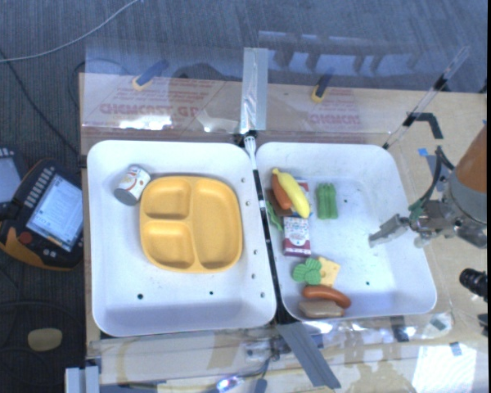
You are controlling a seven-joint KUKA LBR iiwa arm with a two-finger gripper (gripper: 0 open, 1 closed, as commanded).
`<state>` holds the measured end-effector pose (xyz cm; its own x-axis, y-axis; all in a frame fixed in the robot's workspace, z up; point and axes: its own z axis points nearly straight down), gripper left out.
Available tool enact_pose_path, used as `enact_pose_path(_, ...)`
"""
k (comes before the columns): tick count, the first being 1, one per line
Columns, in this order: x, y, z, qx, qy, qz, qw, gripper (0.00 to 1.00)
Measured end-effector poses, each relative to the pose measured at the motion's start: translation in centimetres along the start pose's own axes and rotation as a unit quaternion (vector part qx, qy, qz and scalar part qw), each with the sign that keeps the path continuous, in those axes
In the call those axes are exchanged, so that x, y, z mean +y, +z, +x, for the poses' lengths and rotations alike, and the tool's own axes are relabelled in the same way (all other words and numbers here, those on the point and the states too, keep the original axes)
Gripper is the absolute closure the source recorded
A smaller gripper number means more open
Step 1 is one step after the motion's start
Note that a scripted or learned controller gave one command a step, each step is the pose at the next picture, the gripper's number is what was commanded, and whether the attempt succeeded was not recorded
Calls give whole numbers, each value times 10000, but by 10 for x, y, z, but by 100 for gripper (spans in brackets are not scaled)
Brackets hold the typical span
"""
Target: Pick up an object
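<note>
Gripper [390, 229] at the right bin's [368, 160] 3 o'clock rim; finger state cannot tell, nothing seen held. Toy food crowds the 9 o'clock side: banana [293, 193], green pepper [326, 201], small carton [297, 236], broccoli [309, 270], hot dog [326, 296]. Risk: touching pieces may jam or slip on descent.

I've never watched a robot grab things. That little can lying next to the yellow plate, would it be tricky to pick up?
Probably a bit. The can lies on its side in the left bin, so a nudge could roll it. It touches the yellow plate, which may crowd the fingers on that side. It looks small and rigid, so likely light and unlikely to crush.
</note>
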<state>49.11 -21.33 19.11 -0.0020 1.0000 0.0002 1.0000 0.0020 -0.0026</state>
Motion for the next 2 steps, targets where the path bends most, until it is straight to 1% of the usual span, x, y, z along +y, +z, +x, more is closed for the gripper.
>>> enact_pose_path(1, -6, -72, -9, -8, -918, -22, 9958, 0)
enact_pose_path(2, 70, 11, 52, -1, -1443, -3, 9895, 0)
